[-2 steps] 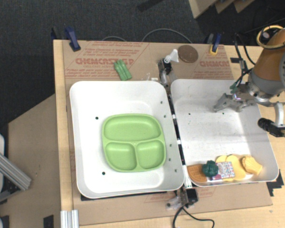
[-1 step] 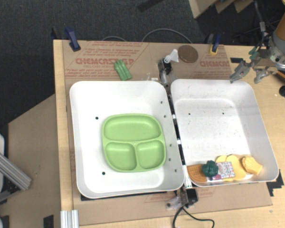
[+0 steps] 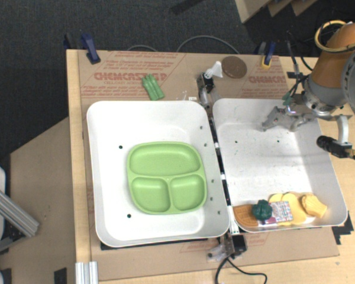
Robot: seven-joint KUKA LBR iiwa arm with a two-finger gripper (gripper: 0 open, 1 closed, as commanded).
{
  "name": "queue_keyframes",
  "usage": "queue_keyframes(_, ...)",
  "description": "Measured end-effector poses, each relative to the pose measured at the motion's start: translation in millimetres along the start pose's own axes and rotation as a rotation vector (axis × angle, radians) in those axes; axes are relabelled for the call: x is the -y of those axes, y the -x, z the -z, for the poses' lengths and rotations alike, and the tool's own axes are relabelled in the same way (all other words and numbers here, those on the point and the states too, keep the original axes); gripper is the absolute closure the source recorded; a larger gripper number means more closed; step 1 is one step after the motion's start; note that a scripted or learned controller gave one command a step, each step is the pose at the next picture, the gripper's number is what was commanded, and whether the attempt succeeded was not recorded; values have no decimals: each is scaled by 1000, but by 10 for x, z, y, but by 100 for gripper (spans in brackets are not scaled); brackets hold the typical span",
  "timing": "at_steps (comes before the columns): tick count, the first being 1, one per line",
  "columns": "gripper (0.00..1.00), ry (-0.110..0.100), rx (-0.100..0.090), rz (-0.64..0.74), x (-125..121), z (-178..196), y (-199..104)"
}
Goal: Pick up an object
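Cardboard covers the bench, which carries two white bins side by side. Left bin holds a green divided plate at its centre. Right bin has a cluster of small items along its near edge: a dark green piece, yellow pieces, a flat packet and a brown round piece. The gripper hangs over the right bin's far edge, well apart from that cluster, fingers spread with nothing between them. A green clip lies on the bench beyond the left bin.
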State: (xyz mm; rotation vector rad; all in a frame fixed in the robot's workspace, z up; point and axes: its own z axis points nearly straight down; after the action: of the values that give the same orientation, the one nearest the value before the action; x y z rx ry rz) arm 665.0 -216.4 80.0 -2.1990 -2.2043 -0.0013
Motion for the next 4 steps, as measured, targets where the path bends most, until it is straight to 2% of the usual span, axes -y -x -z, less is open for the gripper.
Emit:
queue_keyframes(1,0,31,25,-2,-18,967,61)
queue_keyframes(2,0,14,11,-3,768,0,38)
queue_keyframes(3,0,2,7,0,-21,41,-1)
queue_keyframes(4,0,32,25,-2,-18,1010,62)
